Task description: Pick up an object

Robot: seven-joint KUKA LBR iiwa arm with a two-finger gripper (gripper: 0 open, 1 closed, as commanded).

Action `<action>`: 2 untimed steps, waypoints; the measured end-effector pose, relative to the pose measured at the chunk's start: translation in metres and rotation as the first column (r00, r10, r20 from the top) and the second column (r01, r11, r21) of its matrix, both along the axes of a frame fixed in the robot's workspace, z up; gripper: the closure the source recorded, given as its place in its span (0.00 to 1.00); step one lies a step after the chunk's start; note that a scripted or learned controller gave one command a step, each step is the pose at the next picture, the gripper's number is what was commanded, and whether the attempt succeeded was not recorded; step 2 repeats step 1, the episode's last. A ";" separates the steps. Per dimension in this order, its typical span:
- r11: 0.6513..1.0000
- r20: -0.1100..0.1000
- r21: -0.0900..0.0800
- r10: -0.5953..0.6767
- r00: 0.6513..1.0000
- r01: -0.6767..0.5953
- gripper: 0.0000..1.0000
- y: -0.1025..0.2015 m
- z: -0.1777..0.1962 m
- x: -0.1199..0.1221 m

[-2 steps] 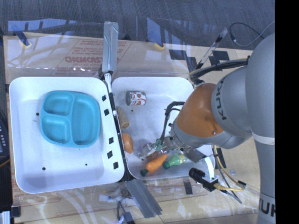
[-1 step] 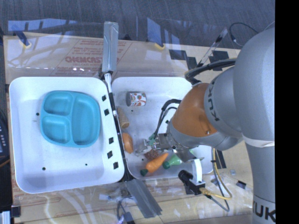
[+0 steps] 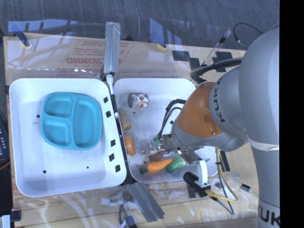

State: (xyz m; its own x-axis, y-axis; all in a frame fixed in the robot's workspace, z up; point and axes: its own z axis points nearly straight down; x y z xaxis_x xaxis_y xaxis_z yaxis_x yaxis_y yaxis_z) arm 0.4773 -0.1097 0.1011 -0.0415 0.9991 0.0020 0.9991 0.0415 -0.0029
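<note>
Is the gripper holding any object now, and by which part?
It cannot be told: the gripper is low over the orange toy carrot in the right white bin.

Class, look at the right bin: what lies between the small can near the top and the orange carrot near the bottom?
In the camera view, the stretch between the can and the carrot is bare white bin floor.

blue tray (image 3: 72,120) in left bin (image 3: 28,141), tool (image 3: 159,148) over carrot (image 3: 159,166)
</note>
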 end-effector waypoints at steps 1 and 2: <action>0.999 0.002 -0.001 -0.032 0.999 0.032 1.00 0.028 0.120 0.053; 0.999 0.002 -0.001 -0.032 0.999 0.032 1.00 0.028 0.120 0.053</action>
